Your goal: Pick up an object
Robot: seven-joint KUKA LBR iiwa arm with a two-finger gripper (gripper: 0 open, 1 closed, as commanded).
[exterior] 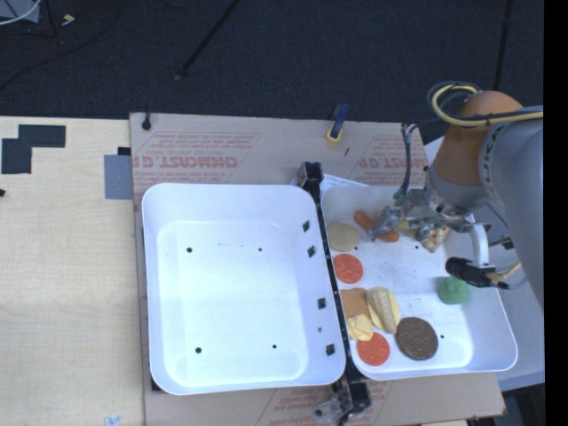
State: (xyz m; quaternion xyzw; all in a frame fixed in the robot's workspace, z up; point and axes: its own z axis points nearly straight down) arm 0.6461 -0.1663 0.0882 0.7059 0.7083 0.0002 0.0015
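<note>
- right bin (497, 349), near edge: brown round disc (416, 338) sits by the front rim, red-orange disc (374, 350) just left of it
- just behind those: pale yellow wedge (384, 308) leaning on a tan slice (354, 303), small yellow piece (359, 327) in front of the slice, all touching in a cluster
- red tomato-like slice (347, 268) behind the cluster, close to the divider between bins
- green round piece (453, 290) on the right side, apart from the cluster
- beige round bun-like piece (343, 235) further back, by the divider
- orange carrot-like piece (364, 219) at the far part of the bin, just left of the gripper
- gripper (390, 226) low over the far part of the right bin, next to the carrot piece; fingers blurred by clutter, can't tell how wide they stand or if anything sits between them
- small tan/brown bits (432, 235) just right of the gripper
- left bin (155, 238) beside it, white
- grey arm (515, 185) with orange band comes in from the right
</note>
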